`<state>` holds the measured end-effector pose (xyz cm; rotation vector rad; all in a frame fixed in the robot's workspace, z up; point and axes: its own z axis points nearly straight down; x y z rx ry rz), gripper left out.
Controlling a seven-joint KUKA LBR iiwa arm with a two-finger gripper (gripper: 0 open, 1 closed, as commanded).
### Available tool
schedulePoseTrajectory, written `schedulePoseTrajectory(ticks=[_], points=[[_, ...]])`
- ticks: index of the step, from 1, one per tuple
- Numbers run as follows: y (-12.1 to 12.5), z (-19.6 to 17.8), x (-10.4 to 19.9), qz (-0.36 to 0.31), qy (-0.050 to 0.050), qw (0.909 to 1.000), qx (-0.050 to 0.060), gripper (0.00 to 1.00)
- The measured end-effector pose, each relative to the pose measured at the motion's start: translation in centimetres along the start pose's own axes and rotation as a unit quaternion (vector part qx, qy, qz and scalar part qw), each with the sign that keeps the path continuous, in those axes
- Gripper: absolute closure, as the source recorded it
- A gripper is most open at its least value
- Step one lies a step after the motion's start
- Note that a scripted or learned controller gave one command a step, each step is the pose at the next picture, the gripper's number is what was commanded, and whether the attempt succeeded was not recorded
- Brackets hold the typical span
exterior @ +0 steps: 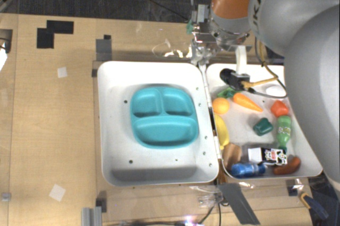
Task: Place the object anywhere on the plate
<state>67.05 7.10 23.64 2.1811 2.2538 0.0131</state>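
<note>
Above bins' shared rear edge, two-finger gripper (201,55), grip state can't tell; teal three-section plastic plate (163,115) sits well below-left, apart.

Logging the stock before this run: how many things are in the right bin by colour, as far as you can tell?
Orange: 3, carrot, round fruit, red-orange piece
Green: 3, block, bottle, leafy piece
Yellow: 1, banana
Blue: 1
Brown: 2
White printed: 2
Total: 12

Partial "KUKA" lettering on grey arm (281,1); nothing else legible.
</note>
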Motion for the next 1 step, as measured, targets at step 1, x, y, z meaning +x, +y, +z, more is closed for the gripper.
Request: schedulePoseTrajectory(ticks=[1], points=[[0.14, -1.18, 0.04, -0.001, 0.001, 1.0000, -0.003, 1.00]])
